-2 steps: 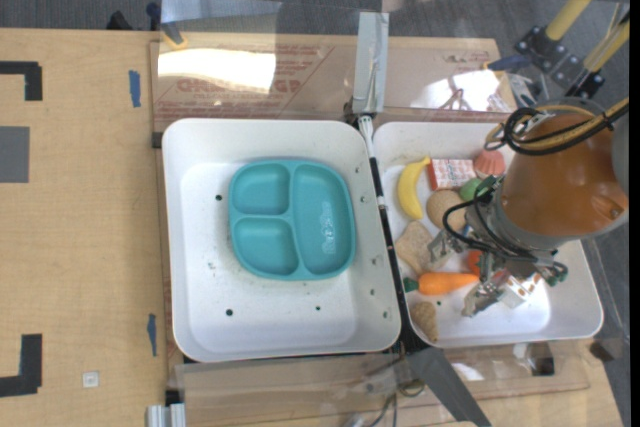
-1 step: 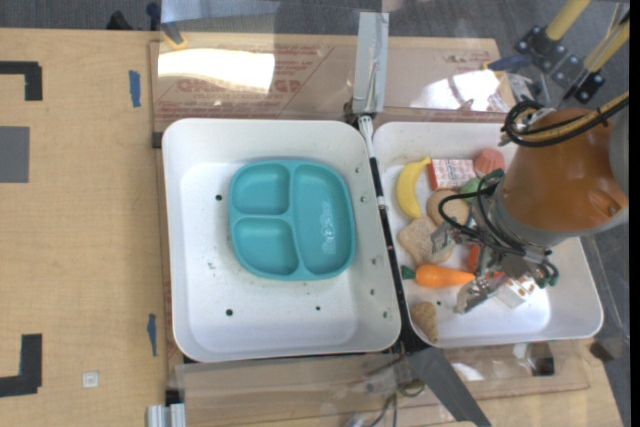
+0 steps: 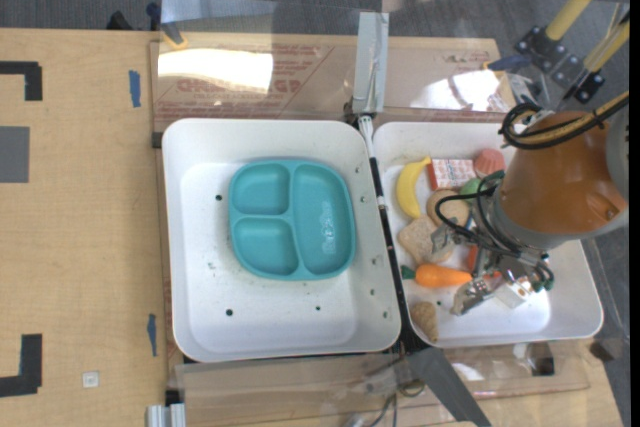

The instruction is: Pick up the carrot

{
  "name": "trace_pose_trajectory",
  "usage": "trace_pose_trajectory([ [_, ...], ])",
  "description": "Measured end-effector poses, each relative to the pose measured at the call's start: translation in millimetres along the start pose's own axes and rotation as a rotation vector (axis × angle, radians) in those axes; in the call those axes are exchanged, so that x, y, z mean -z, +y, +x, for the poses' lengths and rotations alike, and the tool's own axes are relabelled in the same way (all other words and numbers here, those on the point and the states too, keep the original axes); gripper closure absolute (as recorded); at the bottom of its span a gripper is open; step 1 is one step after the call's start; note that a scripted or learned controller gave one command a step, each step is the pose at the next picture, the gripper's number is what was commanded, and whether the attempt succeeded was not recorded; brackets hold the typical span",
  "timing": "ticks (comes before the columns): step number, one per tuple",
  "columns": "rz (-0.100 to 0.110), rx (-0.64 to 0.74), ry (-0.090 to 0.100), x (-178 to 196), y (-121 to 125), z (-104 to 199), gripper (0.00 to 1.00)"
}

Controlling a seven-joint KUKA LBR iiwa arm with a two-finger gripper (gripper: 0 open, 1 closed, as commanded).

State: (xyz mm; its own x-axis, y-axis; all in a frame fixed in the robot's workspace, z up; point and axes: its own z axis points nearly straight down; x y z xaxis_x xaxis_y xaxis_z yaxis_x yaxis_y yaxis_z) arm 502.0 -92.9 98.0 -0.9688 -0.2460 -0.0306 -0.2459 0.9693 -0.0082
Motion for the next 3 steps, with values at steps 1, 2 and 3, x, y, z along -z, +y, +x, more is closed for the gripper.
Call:
trace_pose_trajectory([
  [1, -0.002, -0.318, 0.002, -1, -6, -17, 0.00],
  [2, 0.001, -0.332, 0.002, -1, -14, -42, 0.00],
  [3, 0.002, -0.413, -0.005, -2, -8, -36, 0.00],
])
